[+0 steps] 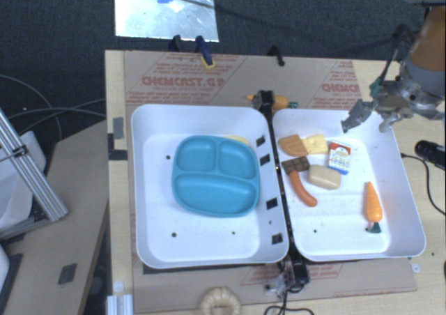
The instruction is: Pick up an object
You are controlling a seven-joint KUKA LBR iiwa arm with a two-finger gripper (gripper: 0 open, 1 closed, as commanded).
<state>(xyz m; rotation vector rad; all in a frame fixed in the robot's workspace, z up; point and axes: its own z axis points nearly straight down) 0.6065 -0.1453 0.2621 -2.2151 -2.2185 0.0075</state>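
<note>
the gripper (369, 115) hovers over the far right corner of the right bin (404, 188), its 2 fingers spread wide with nothing between them. nothing is lifted yet, so the whole pick is left: choose a piece, come down, close, raise.

nearest to it, toward the left and nearer, lies a cluster of 5 pieces: 1 small carton (339, 157), 1 yellow cheese slice (315, 143), 1 tan bread piece (293, 145), 1 brown block (295, 165) and 1 beige bar (324, 177). 1 sausage (302, 189) lies just near of the block. 1 carrot (372, 203) lies apart, near the right wall. that makes 7 candidates, all in the right bin.

the left bin (150, 188) bears 1 blue plate (214, 174) with 3 compartments.
</note>
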